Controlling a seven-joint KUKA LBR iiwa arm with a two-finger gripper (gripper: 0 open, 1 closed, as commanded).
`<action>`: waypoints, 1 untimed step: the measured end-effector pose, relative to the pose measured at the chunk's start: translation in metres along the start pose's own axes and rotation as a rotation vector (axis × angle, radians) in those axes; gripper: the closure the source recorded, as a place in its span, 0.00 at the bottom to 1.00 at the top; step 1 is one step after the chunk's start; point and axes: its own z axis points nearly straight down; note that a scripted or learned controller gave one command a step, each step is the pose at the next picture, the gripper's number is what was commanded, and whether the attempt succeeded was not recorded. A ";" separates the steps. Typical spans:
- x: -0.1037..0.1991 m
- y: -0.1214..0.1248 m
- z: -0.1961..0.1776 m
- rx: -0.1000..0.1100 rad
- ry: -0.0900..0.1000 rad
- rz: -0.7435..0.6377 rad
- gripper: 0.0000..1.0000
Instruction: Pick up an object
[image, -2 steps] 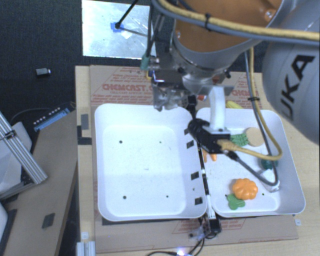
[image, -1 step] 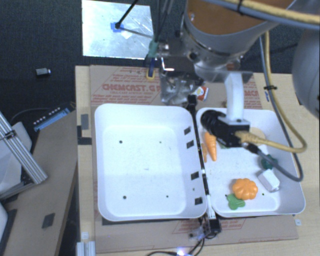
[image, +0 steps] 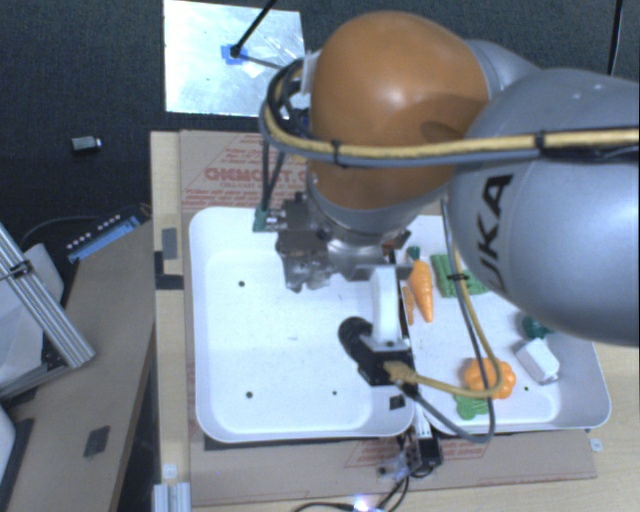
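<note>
**Arm hanging over the bins, nothing picked yet**

The gripper (image: 310, 262) is hovering above the left bin (image: 230, 400), and the arm is blocking my view of its jaws, so I cannot tell their state. The carrot (image: 421, 288) is lying in the right bin (image: 575, 410); reaching it is calling for a shift across.

Left white bin (image: 250, 420) sits on a cardboard sheet (image: 225, 170) with red print, on the counter (image: 110, 330). Silver foil-like sheet (image: 200, 60) lies on dark floor beyond, blue tape patch (image: 232, 53) on it. Small dark block (image: 87, 144) on floor at left. Aluminium extrusion rails (image: 40, 320) at left edge. Blue-edged connector strip (image: 100, 235) near the counter's far-left corner.
</note>
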 end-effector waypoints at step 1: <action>-0.022 0.000 -0.167 -0.033 0.015 -0.001 1.00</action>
